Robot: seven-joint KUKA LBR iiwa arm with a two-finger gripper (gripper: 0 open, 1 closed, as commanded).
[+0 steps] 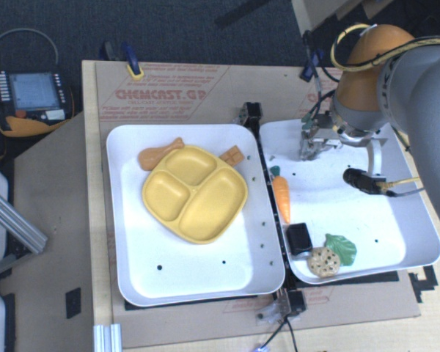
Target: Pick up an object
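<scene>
A brown cardboard sheet point(169, 86) with red print covers the desk under both white bins; the right bin point(418, 233) lies below the claw point(312, 147), and the left bin point(132, 270) sits beside it. A blue clamp point(133, 60) grips the cardboard's far edge, well apart from the claw. Farther still, off the desk, rests a control pendant point(29, 97) with a lit screen.

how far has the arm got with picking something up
Nothing looks picked yet. The gripper hangs over the right bin's far corner, with nothing seen between its fingers. The carrot, black block, cookie and green leaf lie on the bin floor. Left: descend, grasp, lift.
</scene>
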